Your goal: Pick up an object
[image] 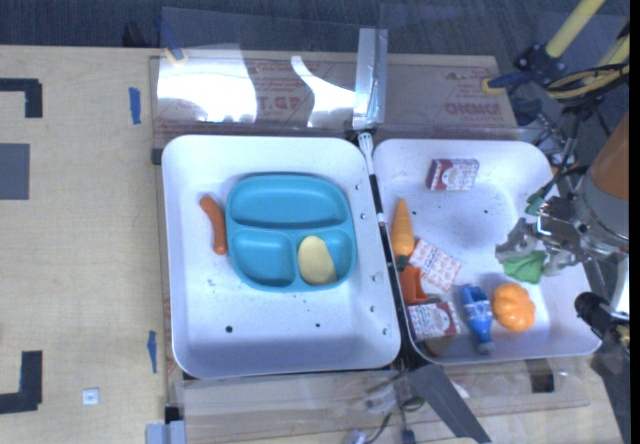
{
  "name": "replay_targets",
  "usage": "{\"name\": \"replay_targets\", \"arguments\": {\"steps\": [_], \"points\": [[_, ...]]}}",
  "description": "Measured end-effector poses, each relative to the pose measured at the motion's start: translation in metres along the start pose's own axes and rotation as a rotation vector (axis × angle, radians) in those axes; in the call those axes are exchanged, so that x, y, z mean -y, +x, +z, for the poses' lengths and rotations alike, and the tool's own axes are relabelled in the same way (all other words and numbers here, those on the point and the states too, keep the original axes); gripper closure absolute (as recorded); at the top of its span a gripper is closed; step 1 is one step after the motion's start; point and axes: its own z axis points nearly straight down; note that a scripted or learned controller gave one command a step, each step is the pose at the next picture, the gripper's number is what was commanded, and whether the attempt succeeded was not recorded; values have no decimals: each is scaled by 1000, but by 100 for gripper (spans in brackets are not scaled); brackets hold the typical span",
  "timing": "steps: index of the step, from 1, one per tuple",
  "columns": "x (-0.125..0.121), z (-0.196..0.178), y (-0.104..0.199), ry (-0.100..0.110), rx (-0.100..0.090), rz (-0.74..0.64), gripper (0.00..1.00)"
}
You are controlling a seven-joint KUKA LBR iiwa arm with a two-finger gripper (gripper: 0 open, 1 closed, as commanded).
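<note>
The right bin [455, 232] holds the candidates; the left bin [195, 262] carries a blue tray [285, 207] with a yellow lump [316, 260] and a sausage [214, 224] at its nine o'clock.

The gripper [528, 250] hangs at the right bin's three o'clock, over something green [527, 267]; whether it is apart or closed I cannot tell.

The orange fruit [513, 306], at its six o'clock, looks the best pick: descend straight, clear of the blue bottle [476, 313] just beside it. The rim is close there; open floor lies toward twelve, below the small carton [452, 174].
</note>
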Motion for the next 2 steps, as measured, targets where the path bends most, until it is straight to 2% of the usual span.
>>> {"name": "replay_targets", "arguments": {"steps": [1, 2], "points": [[-48, -5, 60, 6, 2, 2, 100], [-57, -9, 123, 4, 2, -74, 100]]}}
